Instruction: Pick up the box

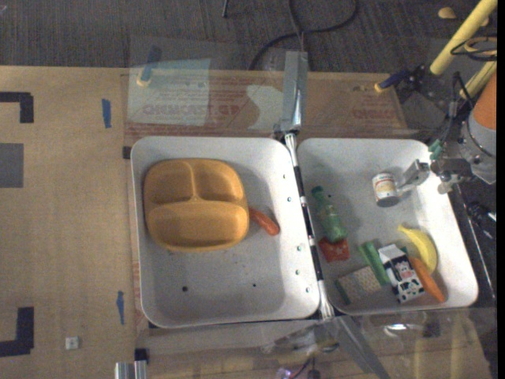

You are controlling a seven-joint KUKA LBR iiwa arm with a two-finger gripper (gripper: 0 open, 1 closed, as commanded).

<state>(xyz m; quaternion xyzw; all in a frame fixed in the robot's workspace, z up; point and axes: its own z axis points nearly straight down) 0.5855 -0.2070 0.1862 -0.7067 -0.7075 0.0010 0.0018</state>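
The box (401,273) is a small white carton with black and red print. It lies in the front right part of the right bin (355,158), between a green stick-shaped item (374,262) and an orange carrot (430,282). My gripper (420,174) hangs over the bin's back right part, well behind the box. Its grey tip reaches toward a small white can (385,187). The box lies free, with nothing touching it from above.
The right bin also holds a banana (422,245), a green bottle (329,214), a red piece (334,249) and a grey pad (360,283). In the left bin (237,290) are an orange divided plate (195,204) and another carrot (265,222). Yellow poles stand at the back right.
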